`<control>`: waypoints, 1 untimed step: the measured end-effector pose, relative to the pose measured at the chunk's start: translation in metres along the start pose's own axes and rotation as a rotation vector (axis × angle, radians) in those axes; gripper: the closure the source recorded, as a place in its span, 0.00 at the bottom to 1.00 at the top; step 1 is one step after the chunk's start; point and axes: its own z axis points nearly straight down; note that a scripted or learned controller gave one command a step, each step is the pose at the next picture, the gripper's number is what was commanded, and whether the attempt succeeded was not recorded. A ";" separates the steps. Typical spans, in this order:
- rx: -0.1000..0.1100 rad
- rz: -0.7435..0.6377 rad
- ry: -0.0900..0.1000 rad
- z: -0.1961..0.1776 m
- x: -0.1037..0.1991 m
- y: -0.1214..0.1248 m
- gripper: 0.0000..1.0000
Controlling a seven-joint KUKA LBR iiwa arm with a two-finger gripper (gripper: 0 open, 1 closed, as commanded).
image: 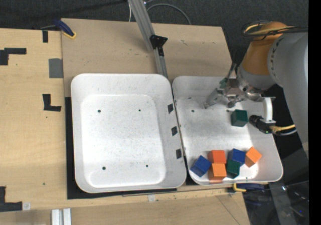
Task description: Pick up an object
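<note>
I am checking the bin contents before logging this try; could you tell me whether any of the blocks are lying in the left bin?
No: every block, including the lone green block and the cluster by the near wall, lies in the right bin.

Grey arm (281, 63) low, wrist angled leftward.
</note>
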 end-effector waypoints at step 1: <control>-0.007 -0.001 -0.001 -0.015 0.000 0.002 1.00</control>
